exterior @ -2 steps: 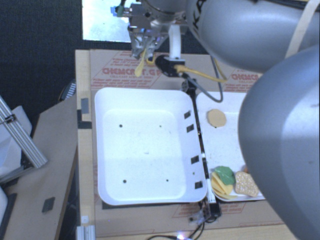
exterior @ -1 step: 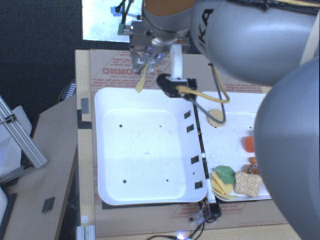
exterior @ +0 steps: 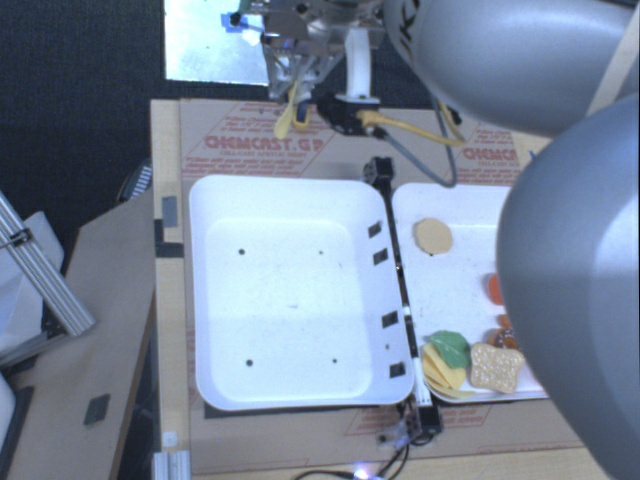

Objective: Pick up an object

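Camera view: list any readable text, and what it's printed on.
"CHEMCAST G P" in red, on the tan protective sheet under the two shallow white bins.
The same red print repeats at right, partly hidden by the grey arm.
Large black letters on the grey arm casing: cut off, unreadable.

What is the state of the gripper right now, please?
Gripper: raised above the bench beyond the bins, shut on a yellow object hanging between its fingers.
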You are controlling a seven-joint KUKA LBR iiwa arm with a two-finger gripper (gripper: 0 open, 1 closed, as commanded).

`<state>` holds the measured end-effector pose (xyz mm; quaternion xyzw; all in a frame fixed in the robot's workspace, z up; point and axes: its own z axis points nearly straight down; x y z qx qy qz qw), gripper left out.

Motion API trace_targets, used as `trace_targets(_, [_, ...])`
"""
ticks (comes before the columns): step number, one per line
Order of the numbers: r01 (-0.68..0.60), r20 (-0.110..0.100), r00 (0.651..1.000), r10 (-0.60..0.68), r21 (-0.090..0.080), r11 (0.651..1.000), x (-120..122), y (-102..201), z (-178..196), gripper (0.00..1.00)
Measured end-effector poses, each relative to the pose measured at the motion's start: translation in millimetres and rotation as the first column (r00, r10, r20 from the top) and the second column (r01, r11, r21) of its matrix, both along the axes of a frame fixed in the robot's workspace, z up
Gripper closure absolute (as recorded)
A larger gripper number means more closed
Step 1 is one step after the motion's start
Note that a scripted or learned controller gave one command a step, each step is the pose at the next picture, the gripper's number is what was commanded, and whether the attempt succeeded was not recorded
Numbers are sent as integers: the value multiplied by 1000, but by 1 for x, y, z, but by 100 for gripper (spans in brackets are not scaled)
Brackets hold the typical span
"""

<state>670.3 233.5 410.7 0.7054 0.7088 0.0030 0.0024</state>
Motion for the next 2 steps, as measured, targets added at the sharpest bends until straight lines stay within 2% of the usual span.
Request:
trace_targets(1, [4,-19,1000,-4,-4,1000,-49,0,-105,100])
trace_targets(2, [1,-4,1000,-1,1,1000,-54,1,-72,100])
